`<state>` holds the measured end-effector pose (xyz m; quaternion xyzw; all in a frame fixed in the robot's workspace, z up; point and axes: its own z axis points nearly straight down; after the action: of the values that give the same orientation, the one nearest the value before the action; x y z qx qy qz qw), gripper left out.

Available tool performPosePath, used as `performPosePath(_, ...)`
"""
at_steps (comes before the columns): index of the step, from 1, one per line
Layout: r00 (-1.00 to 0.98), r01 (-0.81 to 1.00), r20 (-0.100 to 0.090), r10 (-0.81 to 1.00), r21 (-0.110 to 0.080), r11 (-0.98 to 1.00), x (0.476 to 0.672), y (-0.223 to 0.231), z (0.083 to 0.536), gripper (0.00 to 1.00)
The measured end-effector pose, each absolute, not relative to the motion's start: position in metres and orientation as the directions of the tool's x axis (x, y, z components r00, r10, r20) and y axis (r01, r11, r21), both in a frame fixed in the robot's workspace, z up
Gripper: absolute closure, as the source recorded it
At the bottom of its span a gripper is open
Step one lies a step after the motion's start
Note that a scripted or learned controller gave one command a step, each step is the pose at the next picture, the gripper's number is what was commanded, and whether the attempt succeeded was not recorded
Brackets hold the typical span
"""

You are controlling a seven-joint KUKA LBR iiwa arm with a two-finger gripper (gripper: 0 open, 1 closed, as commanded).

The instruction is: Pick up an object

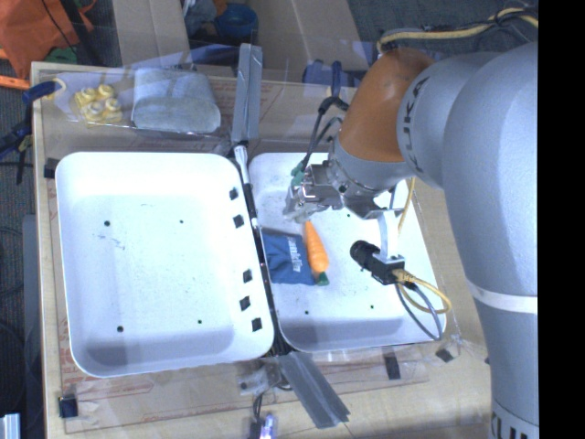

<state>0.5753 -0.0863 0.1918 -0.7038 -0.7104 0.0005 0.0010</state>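
Camera view: tool (302,199) above carrot (315,249) in right bin (416,245), grip state unclear

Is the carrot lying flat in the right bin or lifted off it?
Lying flat: the carrot rests in the right bin, partly on the blue pouch, below the gripper.

The blue pouch (285,256) in the right bin (366,332) bears pale lettering, too small and blurred to read. No other writing can be read.
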Motion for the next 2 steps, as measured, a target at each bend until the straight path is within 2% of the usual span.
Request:
performPosePath(1,-0.009,1.0,0.001,1.0,-0.003,0.009,0.575,-0.086,0.192,0.0)
performPosePath(2,0.126,0.992,0.001,0.992,-0.002,-0.126,0.566,-0.153,0.092,0.0)
